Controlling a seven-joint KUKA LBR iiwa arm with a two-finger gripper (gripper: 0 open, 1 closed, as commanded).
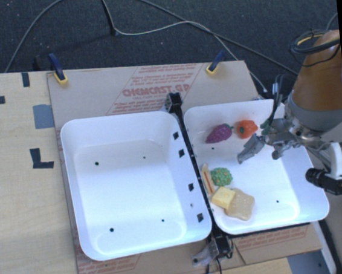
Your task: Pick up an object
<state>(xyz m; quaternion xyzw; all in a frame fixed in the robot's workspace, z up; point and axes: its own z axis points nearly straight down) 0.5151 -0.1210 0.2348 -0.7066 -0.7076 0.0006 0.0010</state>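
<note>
Right bin: the shallow white plastic bin on the right [299, 202] carries all the loose items, so any pick has to happen here.
Left bin: the matching white bin on the left [132, 228] sits edge to edge with it, likely as the drop side.
Candidates: a purple toy grape bunch [218, 134] and an orange-red toy tomato [246, 128] lie near the far wall; a green toy broccoli head [221, 176], a yellow cheese block [222, 198] and a tan bread slice [241, 205] cluster by the divider, touching one another.
Pincer: the grey two-finger pincer [261, 143] hangs over the right bin, just beside the tomato, fingers spread apart with nothing between them.
Why there: I judge it is lining up on the tomato or grapes, which stand apart and are easier to take than the packed cluster.
Table: the wooden table [19, 198] holds a cardboard sheet [153, 86] under both bins, clamped at the far edge to stop sliding.
</note>
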